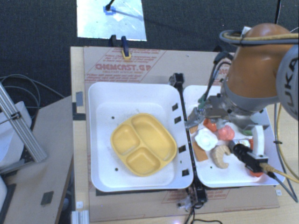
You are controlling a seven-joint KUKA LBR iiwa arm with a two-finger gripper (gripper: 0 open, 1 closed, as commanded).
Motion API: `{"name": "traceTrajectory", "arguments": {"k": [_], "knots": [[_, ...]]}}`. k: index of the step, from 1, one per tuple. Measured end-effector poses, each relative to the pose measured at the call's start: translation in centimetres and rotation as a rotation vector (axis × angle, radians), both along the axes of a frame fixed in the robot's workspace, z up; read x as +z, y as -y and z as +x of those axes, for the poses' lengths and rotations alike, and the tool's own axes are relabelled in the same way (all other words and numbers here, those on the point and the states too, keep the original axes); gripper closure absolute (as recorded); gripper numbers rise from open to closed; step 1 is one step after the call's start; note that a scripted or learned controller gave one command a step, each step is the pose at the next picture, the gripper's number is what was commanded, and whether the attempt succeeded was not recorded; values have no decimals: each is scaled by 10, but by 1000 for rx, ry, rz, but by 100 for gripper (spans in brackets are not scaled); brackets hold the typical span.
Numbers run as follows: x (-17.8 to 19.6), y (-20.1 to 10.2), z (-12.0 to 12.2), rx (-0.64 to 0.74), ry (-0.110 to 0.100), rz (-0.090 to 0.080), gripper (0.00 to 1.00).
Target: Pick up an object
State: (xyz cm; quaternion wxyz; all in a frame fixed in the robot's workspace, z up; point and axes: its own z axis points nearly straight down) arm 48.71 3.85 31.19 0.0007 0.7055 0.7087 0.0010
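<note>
My gripper hangs low over the left side of the right bin, close to the divider between the bins. Just right of it lie a red-orange piece, a pink ball and a white round object. A tan croissant-shaped toy lies nearer the front, beside a flat orange card. Nothing shows between the gripper's tips. The wrist and its orange band hide the back of the right bin.
The left bin holds a yellow divided plate. A small red thing sits at the right bin's front right. Black clips mark the ridge between the bins. A cardboard sheet lies behind the bins.
</note>
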Motion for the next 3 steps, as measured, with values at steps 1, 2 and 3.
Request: {"name": "traceTrajectory", "arguments": {"k": [1,2,3], "knots": [[-134,68,14,-11,-11,-3,0],[64,40,14,4,18,2,0],[-98,-21,-2,4,-12,1,0]]}}
